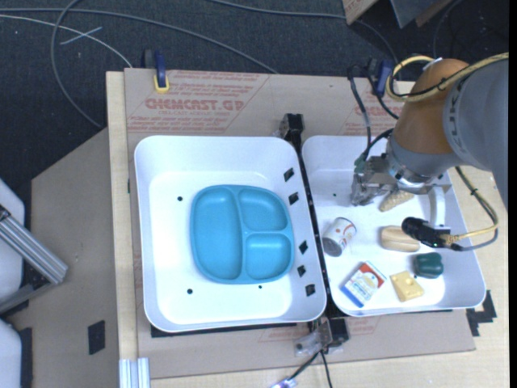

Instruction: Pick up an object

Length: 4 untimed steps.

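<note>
Grey arm's gripper point(370, 191) hangs low in the right bin point(323, 162), near its back wall; finger state unreadable (cannot tell). Nothing lifted: cup point(339, 234), wooden piece point(397, 238), green block point(427, 264), yellow block point(406, 285), packet point(363, 283) all lie nearer the bin's front. Grasp not yet done.

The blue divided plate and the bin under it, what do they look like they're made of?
The blue divided plate looks like moulded plastic with a smooth, matte finish: even colour, soft rounded compartment ridges. The left bin looks like thin formed white plastic, slightly glossy, with rounded corners and a raised lip; the exact kind can't be told.
</note>
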### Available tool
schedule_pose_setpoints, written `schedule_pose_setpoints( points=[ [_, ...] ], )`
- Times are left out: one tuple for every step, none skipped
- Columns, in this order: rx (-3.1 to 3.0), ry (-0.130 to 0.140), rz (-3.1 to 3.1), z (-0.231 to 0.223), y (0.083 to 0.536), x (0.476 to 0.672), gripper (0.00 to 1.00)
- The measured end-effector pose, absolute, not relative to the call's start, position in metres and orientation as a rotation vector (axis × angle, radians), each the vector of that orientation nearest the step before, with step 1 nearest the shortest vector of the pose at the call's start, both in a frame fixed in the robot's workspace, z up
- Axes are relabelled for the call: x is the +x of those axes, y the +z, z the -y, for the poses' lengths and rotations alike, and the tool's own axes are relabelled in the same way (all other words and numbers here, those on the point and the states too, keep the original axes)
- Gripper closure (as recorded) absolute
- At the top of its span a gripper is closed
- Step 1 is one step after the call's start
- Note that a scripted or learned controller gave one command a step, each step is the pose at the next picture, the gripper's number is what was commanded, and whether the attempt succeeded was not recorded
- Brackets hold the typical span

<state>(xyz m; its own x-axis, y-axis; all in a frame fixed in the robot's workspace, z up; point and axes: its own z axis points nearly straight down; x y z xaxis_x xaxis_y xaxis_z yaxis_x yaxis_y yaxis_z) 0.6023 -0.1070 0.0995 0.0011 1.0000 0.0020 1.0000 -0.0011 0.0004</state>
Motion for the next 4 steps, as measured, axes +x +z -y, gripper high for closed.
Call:
schedule_pose_setpoints(
  points=[
    [-2.224, -0.005, 2.224, 0.107, 0.143, 0.602, 1.0],
    [-2.225, -0.008, 2.227, 0.113, 0.207, 0.607, 1.0],
    [-2.222, -0.002, 2.223, 0.113, 0.205, 0.607, 1.0],
    [-2.213, -0.001, 2.224, 0.06, 0.199, 0.606, 1.0]
  ],
)
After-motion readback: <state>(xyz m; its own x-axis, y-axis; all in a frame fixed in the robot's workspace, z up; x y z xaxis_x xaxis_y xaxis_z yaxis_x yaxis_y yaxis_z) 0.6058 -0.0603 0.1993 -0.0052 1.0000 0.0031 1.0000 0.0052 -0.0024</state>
